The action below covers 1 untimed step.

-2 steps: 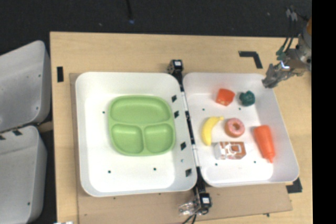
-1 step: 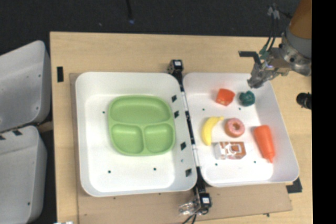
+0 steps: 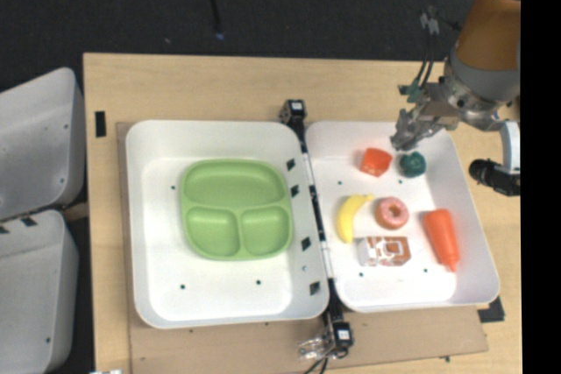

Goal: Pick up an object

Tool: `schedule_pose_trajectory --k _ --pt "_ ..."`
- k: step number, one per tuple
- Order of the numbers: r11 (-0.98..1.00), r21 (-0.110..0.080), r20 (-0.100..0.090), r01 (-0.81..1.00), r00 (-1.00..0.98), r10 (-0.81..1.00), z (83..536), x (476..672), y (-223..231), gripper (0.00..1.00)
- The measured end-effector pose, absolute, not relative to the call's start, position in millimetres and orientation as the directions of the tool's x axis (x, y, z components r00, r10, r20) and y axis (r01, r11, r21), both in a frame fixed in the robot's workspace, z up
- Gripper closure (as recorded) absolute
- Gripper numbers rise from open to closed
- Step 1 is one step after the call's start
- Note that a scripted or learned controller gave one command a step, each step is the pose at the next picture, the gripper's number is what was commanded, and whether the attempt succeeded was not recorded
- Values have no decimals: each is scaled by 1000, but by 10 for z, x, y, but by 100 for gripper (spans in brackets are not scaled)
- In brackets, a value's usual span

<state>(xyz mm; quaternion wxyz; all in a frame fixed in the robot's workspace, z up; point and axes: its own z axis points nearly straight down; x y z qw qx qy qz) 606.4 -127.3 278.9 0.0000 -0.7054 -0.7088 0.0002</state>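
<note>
In the left bin (image 3: 149, 188) we see a green divided plate (image 3: 235, 208). In the right bin (image 3: 473, 276) lie a banana (image 3: 351, 216), orange block (image 3: 375, 162), donut (image 3: 391, 212), dark green ball (image 3: 411, 163) and carrot (image 3: 443, 237). The gripper (image 3: 408, 136) hovers just above the ball; we cannot tell how wide it stands.

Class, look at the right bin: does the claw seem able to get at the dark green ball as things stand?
Probably yes. The claw hangs just above and left of the dark green ball, with nothing lying over it. The orange-red block sits close on the ball's left and might crowd one side.
</note>
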Motion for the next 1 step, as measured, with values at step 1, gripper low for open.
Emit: schedule_pose_trajectory --k 1 --pt "5 0 -1 1000 -5 1000 2640 6096 -816 100"
